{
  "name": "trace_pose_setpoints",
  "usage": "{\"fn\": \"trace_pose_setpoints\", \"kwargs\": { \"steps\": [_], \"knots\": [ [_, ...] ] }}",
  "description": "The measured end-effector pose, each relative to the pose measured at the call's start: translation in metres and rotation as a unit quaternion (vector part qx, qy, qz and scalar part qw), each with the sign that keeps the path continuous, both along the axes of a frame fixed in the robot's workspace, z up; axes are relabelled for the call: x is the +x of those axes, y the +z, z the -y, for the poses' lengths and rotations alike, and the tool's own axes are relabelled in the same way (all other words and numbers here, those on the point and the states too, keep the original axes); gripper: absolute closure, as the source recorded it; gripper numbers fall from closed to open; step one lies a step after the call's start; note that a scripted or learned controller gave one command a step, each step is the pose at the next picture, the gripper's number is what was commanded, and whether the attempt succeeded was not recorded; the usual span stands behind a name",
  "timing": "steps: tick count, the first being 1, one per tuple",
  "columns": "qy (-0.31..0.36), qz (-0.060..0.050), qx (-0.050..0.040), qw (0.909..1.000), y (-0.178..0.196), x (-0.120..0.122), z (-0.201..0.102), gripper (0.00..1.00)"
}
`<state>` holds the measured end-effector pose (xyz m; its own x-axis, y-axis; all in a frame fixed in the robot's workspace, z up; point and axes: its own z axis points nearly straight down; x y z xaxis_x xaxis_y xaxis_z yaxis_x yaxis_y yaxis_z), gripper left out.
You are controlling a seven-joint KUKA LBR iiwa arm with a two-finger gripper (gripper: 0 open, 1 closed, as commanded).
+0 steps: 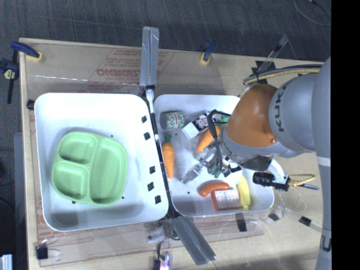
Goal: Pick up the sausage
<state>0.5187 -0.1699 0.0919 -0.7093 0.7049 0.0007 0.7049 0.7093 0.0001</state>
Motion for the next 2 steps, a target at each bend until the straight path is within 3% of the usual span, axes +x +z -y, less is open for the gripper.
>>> {"fn": "trace_pose_setpoints", "kwargs": {
  "steps": [1, 2],
  "knots": [
    [0.006, 0.000, -0.0003, 1.0000, 0.047, -0.023, 0.016, 0.00],
    [0.037, 0.000, 0.0002, 0.9993, 0.000, -0.041, 0.025, 0.00]
  ]
}}
